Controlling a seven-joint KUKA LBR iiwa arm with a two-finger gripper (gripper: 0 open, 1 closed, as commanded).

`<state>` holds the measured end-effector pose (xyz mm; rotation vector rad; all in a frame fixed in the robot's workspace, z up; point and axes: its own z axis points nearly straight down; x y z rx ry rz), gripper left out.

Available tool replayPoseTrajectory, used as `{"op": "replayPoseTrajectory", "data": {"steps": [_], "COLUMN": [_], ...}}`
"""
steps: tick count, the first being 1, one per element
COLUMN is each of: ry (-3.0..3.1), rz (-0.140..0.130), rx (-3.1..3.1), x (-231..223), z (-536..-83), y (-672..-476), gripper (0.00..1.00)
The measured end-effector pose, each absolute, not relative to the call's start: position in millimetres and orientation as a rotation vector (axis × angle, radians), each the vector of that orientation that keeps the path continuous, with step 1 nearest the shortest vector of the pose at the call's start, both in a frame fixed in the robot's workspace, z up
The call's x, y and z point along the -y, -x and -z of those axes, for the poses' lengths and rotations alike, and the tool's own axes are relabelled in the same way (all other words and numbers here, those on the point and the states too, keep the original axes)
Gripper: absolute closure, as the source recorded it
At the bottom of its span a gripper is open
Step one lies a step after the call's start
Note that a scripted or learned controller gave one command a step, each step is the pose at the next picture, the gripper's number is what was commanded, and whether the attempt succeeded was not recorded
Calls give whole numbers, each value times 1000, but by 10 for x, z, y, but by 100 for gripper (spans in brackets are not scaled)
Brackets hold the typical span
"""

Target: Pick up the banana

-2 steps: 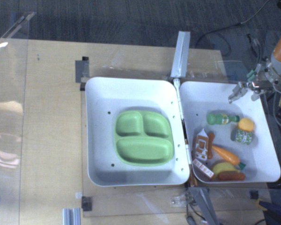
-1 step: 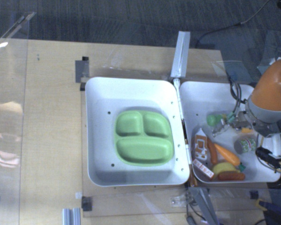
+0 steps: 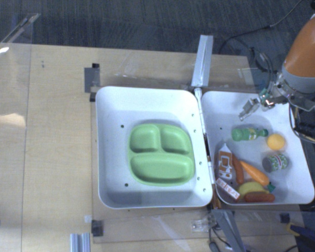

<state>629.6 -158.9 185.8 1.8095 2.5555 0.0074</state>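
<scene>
Jaws (image 3: 250,109): slightly apart, holding nothing, above right bin's (image 3: 304,193) far side.
Banana (image 3: 250,188): near bin's front edge, between carrot (image 3: 253,172) and sausage (image 3: 260,197); long axis roughly left-right.
Bearing: straight toward front, well apart from jaws.

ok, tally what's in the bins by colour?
Green: 2, the divided tray and bottle
Yellow: 2, the lemon and banana
Orange: 1, the carrot
Red/brown: 3, two sausages and packet
Grey: 1, the can
Total: 9
</scene>
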Motion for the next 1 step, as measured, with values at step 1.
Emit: {"op": "replayPoseTrajectory", "data": {"steps": [1], "ry": [-1629], "rz": [-4], "rx": [-2679], "x": [2038], "z": [-1507], "y": [-5582], "gripper": [0]}}
